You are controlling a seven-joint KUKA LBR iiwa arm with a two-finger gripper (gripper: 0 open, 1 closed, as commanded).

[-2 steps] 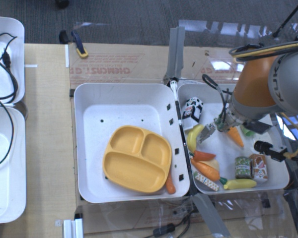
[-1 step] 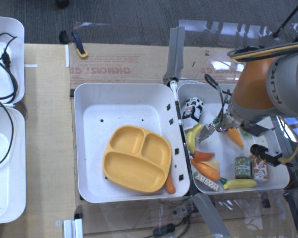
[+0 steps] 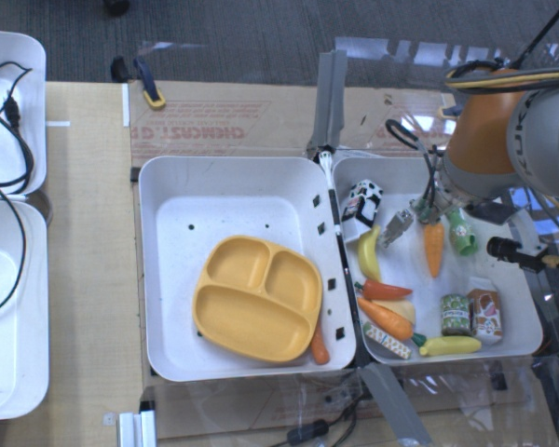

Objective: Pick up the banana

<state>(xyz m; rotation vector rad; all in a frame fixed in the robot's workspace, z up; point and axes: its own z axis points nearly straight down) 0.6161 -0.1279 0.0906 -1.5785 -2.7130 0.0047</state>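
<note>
Looks like a robotics lab: pale wooden surface (image 3: 84,250) carrying two shallow white bins (image 3: 158,277) side by side, flattened cardboard (image 3: 224,119) underneath, loose black cables (image 3: 5,147) at left, grey office carpet (image 3: 261,17) behind, plastic toy food (image 3: 433,250) sorted for trials.

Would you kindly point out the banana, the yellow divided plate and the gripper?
banana (image 3: 367,256): camera view, middle of its curve.
yellow divided plate (image 3: 257,298): camera view, central divider ridge.
gripper (image 3: 394,228): camera view, between its fingertips.

two bananas (image 3: 368,255), three carrots (image 3: 433,249), two bins (image 3: 158,277)
</note>
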